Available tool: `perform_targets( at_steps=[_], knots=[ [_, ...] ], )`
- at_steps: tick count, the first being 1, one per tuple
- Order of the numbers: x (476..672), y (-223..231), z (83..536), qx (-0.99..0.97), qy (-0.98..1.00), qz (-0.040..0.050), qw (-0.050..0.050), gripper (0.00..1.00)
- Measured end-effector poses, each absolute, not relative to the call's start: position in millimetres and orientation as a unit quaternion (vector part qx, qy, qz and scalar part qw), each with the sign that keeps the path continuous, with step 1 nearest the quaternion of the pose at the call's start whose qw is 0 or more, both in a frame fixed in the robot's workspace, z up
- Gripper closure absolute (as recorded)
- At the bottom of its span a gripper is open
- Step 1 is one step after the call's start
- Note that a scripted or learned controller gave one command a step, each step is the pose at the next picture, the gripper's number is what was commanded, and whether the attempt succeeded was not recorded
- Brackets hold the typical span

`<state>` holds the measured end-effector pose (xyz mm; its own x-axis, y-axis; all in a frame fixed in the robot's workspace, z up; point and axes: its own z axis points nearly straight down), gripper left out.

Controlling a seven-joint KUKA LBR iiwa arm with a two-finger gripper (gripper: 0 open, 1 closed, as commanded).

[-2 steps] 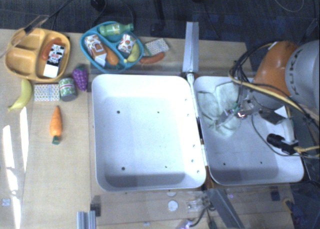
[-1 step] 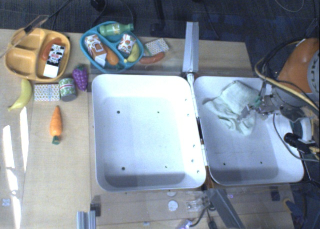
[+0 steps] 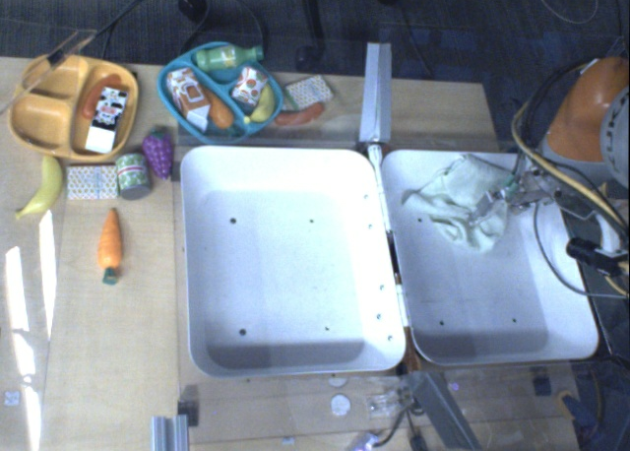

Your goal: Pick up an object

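Gripper [image 3: 499, 200] sits low at the crumpled cloth [image 3: 455, 205] in right bin's [image 3: 512, 341] upper part, jaw state can't tell w/ blur; looks like grasp step, next needs firm pinch then straight lift.

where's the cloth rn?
The crumpled pale cloth lies in the right bin, in its upper part near the back wall, with the claw right at its right edge.
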<state>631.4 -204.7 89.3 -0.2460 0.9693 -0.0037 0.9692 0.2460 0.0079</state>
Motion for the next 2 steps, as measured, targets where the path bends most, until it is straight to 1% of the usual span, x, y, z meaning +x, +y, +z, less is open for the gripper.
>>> perform_targets(
  at_steps=[1, 2],
  knots=[
    [625.0, -165, 90, 0.537, 0.843, 0.0024, 0.007, 0.0],
    [604.6, -134, 91, 0.512, 0.859, 0.0029, 0.008, 0.0]
  ],
)
